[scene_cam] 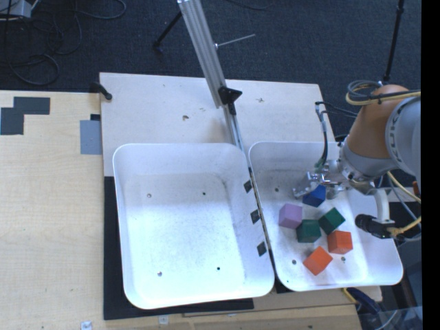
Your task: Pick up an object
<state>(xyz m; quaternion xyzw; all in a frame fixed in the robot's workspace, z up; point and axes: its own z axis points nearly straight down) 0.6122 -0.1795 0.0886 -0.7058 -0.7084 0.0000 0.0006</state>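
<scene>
The gripper (315, 182) hangs low in the right bin (385, 270), right on the blue block (315, 196) — block just nearside of it. Pincer's state — impossible to tell from here.

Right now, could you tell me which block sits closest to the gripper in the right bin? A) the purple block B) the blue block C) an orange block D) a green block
B: the blue block lies right at the gripper, while the purple block, both green blocks and both orange blocks lie lower in the right bin.
</scene>
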